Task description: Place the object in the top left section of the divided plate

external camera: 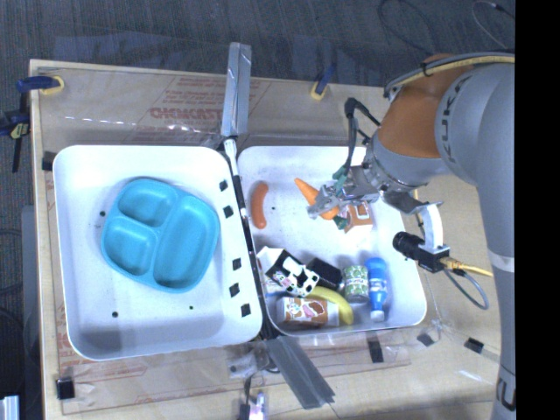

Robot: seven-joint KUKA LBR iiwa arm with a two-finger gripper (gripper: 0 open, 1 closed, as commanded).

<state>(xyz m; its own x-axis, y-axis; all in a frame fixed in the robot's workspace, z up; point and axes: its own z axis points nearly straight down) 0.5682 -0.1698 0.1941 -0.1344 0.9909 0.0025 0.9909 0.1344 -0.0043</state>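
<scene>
A blue divided plate (160, 234) lies in the left bin, with two small sections on its left and one large one on its right. My gripper (331, 199) hangs low in the right bin, over an orange carrot (308, 190) and beside a small orange-and-white packet (357, 217). Its fingers sit right at the carrot's right end. Whether they touch the carrot is hidden from this angle.
The right bin (289, 160) also holds a sausage (259, 205), a black-and-white box (292, 275), a green can (355, 283), a blue bottle (377, 288), a banana (332, 302) and a jar (302, 311). A metal divider (234, 103) runs between the bins.
</scene>
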